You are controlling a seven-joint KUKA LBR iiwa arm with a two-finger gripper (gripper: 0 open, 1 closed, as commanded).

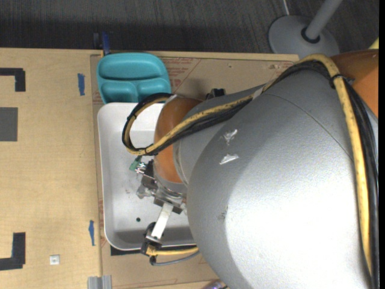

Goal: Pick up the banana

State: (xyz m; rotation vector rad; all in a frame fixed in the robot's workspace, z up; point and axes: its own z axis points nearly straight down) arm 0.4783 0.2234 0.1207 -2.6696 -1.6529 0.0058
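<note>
I see a slim yellow curved shape [174, 254], dark at its left tip, lying along the near rim of the shallow white bin [111, 179]. I cannot tell if it is the banana; the grey arm [283, 185] covers its right end.

1. My feed shows the arm [283, 179] as a broad, smooth light-grey shell, rounded, with a few small bright glints on its surface.
2. Orange band [171, 140] sits above the wrist, glossy; a second orange patch shows at the frame's top right corner.
3. Cable bundle [198, 116], black paired with yellow, runs along the grey shell and loops out past the orange band.
4. Wrist hardware [153, 188]: bare metal brackets and fittings, a small green part on one side.
5. A pale bar-shaped piece [159, 224] extends from the brackets; more yellow-black cable curls beneath it.
</note>
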